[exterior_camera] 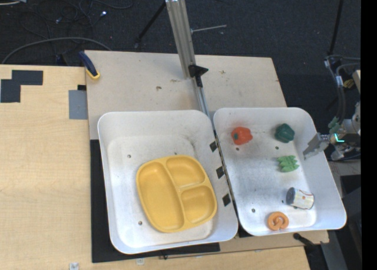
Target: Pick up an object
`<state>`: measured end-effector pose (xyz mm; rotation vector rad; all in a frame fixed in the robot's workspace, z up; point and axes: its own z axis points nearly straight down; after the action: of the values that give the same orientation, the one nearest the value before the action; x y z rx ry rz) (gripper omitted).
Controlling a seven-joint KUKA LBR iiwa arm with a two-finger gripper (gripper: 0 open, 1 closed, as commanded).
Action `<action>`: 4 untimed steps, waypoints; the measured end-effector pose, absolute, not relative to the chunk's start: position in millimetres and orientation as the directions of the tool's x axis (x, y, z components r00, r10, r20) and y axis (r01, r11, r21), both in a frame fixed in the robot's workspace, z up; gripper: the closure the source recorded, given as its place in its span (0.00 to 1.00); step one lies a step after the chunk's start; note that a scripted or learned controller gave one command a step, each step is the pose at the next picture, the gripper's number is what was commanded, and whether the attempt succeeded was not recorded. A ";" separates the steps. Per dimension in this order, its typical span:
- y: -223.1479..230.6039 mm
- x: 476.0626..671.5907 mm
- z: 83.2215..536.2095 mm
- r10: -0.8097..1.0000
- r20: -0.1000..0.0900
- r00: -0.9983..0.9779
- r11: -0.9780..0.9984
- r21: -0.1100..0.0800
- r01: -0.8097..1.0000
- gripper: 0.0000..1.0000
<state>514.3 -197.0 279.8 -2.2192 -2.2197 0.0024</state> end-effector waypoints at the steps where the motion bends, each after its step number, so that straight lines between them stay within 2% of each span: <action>1: -197.0 514.5 280.1 1.000 0.001 0.000 0.000 -0.002 1.000 0.00; 2: -196.1 515.4 215.7 1.000 0.003 0.000 0.000 -0.008 1.000 0.00; 4: -187.2 522.9 122.1 1.000 0.003 0.000 0.000 -0.008 1.000 0.00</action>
<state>522.9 -187.2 122.1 -2.2163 -2.2158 0.0047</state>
